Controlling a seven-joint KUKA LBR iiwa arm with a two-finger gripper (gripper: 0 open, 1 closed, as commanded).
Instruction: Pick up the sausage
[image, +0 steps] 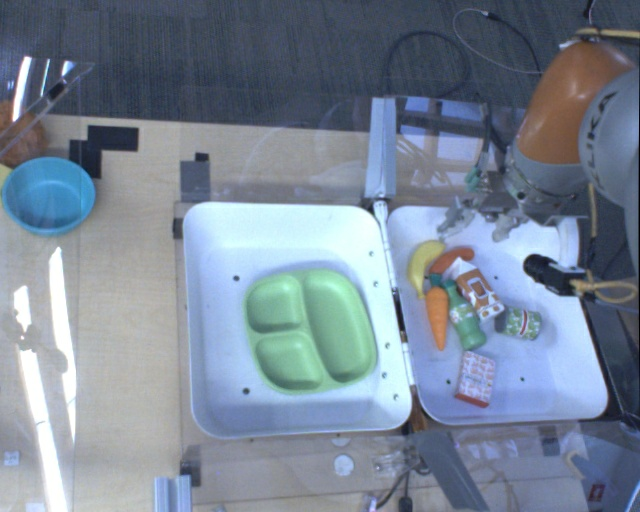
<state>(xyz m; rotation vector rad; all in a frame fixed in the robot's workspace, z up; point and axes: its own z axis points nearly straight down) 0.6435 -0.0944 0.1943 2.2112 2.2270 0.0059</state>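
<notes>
Small reddish sausage (452, 262), partly hidden

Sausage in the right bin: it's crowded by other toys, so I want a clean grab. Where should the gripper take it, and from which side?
Judging from this view, take the sausage on its exposed upper end, coming straight down. The banana hugs its left side and the carton and carrot crowd its lower end, so set the gripper across its short width there.

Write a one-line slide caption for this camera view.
Two-finger gripper above right white bin of toy food; green divided plate left.
</notes>
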